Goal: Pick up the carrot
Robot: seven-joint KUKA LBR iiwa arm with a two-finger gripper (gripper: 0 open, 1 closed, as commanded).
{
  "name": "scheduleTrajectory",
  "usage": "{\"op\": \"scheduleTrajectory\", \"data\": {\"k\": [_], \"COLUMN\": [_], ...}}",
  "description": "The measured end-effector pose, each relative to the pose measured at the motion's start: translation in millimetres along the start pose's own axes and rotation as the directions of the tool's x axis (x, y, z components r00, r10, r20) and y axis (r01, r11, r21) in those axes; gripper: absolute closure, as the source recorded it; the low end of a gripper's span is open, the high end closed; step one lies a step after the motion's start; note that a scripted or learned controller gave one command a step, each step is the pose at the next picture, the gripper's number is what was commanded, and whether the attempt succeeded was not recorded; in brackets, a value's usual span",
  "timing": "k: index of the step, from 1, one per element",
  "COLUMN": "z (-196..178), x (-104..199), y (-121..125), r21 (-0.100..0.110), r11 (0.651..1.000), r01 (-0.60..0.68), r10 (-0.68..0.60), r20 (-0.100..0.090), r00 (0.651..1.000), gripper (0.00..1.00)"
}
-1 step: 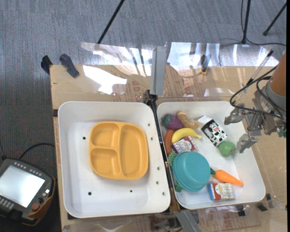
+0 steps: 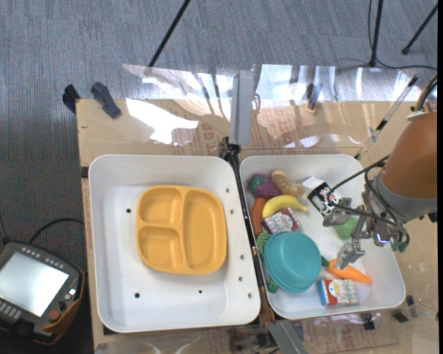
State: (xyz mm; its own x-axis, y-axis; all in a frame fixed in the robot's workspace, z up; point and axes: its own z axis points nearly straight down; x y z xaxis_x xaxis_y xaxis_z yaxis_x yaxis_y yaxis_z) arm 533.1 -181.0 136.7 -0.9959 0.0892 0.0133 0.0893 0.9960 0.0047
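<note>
The carrot [image 2: 350, 273], orange with a green top, lies in the right bin [image 2: 387, 290] near its front right, just right of the teal bowl [image 2: 292, 261]. My gripper [image 2: 344, 233] reaches in from the right, low over the bin. It is open, with one finger near a white carton and the other finger [image 2: 349, 254] right above the carrot's green end. A green fruit [image 2: 345, 229] sits between the fingers. Nothing is gripped.
The right bin is crowded: banana [image 2: 284, 204], purple eggplant [image 2: 266, 189], a tan item [image 2: 283, 181], white carton [image 2: 321, 195], small packet [image 2: 281, 220], an orange-red long item [image 2: 257, 216] and a drink box [image 2: 338, 293]. The left bin [image 2: 111, 198] holds a yellow divided plate [image 2: 181, 228].
</note>
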Motion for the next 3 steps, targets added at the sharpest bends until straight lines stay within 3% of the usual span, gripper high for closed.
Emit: {"op": "scheduleTrajectory", "data": {"k": [1,2,3], "z": [43,42,32], "x": [21,47,47], "y": [1,-10,-8], "r21": [0.001,-0.009,-0.009], "r11": [0.986,0.920,0.923], "r01": [-0.165,-0.391,-0.384], "r10": [0.165,0.391,0.384], "r20": [0.026,0.034,0.030], "r00": [0.986,0.920,0.923], "gripper": [0.00,0.00,1.00]}}
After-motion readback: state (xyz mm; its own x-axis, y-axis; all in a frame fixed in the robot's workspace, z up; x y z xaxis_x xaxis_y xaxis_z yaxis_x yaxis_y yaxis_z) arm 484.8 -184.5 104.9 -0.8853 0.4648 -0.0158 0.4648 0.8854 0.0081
